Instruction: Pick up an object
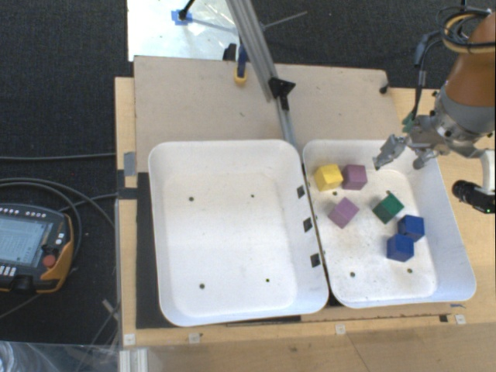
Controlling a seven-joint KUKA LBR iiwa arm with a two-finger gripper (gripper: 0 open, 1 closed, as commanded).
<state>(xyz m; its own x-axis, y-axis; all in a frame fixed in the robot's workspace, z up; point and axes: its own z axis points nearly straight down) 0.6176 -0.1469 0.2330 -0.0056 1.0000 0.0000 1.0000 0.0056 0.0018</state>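
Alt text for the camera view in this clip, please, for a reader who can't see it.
The arm's gripper hovers open over the back of the right bin, holding nothing. Below it lie six blocks: a yellow block, two purple blocks, a green block and two blue blocks. The left bin sits alongside.

Six cubes in right bin
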